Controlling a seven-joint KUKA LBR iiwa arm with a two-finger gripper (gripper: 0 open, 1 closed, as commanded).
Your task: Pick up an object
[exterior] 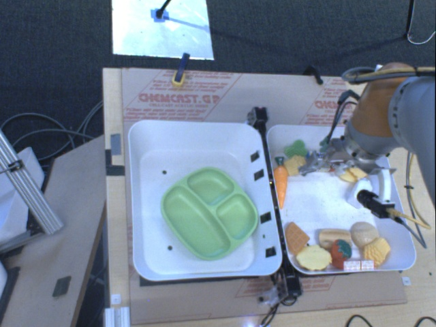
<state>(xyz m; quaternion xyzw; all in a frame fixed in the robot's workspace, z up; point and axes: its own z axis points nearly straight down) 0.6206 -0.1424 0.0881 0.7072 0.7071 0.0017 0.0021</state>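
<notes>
My gripper (310, 163) hangs low over the back of the right bin (402, 247), pointing left from the grey arm with its orange band (373, 112). Its tip is beside a small yellow piece (294, 165) and a green leafy toy (296, 148). An orange carrot (280, 184) lies along the bin's left wall, just below and left of the tip. A pale yellow piece (353, 175) sits partly under the wrist. I see nothing held.
Along the right bin's front lie a tan cracker (296, 237), a yellow slice (313, 258), a bread roll (333, 236), a red and green toy (340, 249), a beige egg shape (364, 233) and a waffle piece (377, 251). The left bin (146, 142) holds a green divided plate (209, 212).
</notes>
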